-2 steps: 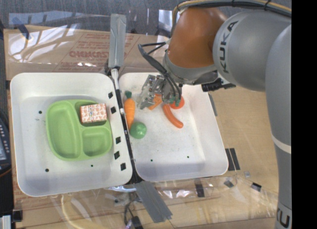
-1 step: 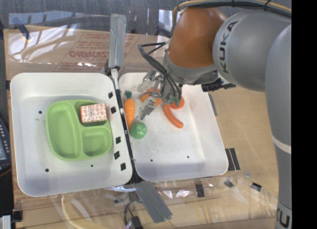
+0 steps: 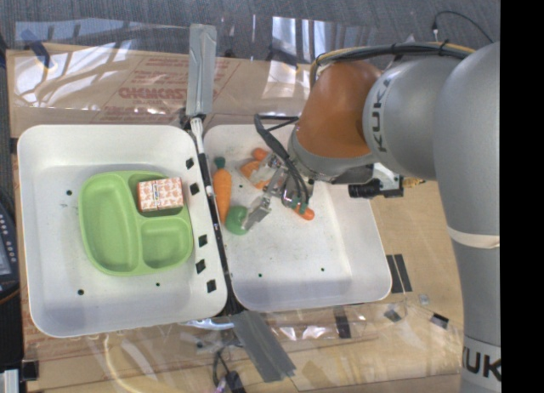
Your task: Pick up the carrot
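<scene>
Jaws beside carrot (image 3: pixel 222 190), grip unclear

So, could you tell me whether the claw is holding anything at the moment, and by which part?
It cannot be told. The claw hangs low in the right bin, its tip by a green piece. The carrot lies apart, against the bin's left wall.

The arm's orange band (image 3: pixel 340 111) covers the back of the right bin (image 3: pixel 357 272) and part of the small orange pieces (image 3: pixel 255 166) lying there. The tool (image 3: pixel 270 194) hangs low over a green item (image 3: pixel 235 219); whether its fingers are parted is unclear. The arm's grey body (image 3: pixel 476 213) is cut off at the right and bottom edges
</scene>
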Tool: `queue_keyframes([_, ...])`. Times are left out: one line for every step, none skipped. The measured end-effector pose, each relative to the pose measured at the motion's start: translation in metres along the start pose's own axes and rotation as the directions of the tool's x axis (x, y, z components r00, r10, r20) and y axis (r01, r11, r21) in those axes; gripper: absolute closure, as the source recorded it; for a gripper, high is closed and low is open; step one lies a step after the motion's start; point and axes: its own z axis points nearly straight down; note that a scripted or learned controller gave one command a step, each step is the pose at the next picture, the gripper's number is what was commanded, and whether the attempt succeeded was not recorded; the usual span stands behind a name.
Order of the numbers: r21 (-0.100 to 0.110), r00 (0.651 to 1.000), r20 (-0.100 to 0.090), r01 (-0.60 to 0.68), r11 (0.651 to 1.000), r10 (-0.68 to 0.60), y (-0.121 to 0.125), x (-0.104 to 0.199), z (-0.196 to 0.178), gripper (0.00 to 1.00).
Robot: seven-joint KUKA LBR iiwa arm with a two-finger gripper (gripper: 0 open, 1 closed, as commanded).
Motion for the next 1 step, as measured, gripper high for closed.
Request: queue_keyframes([-0.001, 0.954, 0.017, 0.301, 0.954, -0.301, 0.0328, -0.0650, 0.0039, 0.00])
